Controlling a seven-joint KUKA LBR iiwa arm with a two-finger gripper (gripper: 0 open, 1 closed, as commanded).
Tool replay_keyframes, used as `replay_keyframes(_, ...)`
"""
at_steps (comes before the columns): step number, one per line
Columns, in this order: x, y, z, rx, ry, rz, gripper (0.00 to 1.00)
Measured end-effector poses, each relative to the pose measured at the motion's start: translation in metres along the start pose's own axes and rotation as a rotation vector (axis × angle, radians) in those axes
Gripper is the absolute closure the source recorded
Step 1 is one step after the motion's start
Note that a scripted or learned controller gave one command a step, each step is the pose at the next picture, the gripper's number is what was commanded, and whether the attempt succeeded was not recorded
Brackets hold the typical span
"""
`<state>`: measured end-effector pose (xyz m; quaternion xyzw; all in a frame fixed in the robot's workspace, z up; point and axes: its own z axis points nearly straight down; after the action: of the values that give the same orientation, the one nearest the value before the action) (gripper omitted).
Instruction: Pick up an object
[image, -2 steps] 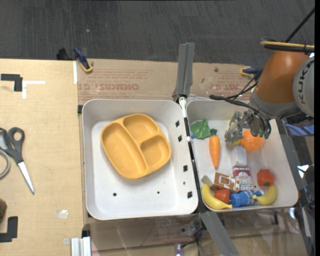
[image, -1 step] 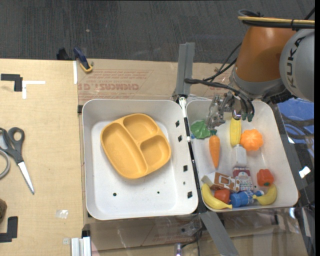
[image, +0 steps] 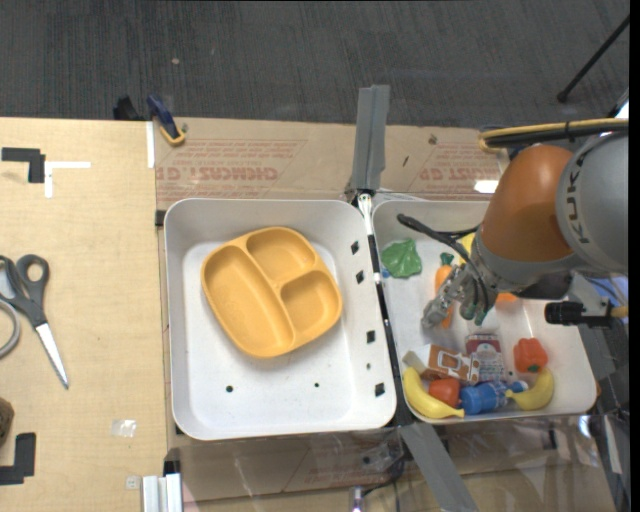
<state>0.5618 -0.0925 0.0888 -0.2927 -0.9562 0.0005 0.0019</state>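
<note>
The gripper (image: 445, 305) hangs over the right bin (image: 570, 395), its metal fingers pointing down toward seven o'clock; whether they are parted or closed I cannot tell, and nothing is visibly caught between them. Above it the arm (image: 555, 215) comes in from three o'clock, with the orange band bulging over the bin's upper right part.

The bin's toys lie mostly along its near edge, at six o'clock from the gripper. A yellow banana (image: 425, 395) lies at the lower left, its long axis running from about ten o'clock to four o'clock, curving along the corner. A second banana (image: 537, 392) sits at the lower right, tip up toward one o'clock. Between them are a blue toy (image: 482, 397), a red tomato-like piece (image: 443, 389), a small brown carton (image: 447, 361) and a red-and-white box (image: 483, 350). A red pepper (image: 530, 353) lies at four o'clock from the gripper. A green leafy toy (image: 402, 257) lies at ten o'clock, near the bin's left wall.

The left bin (image: 200, 390) holds a yellow divided plate (image: 272, 290). Scissors (image: 35, 310) rest on the bench (image: 80, 220).
</note>
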Motion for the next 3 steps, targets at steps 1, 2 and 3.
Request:
replay_keyframes(1,-0.005,0.081,-0.124,0.002,-0.001,0.138,1.00)
replay_keyframes(2,-0.005,0.081,-0.124,0.002,-0.001,0.138,0.00)
replay_keyframes(3,0.033,0.026,-0.099,0.003,0.002,0.277,0.00)
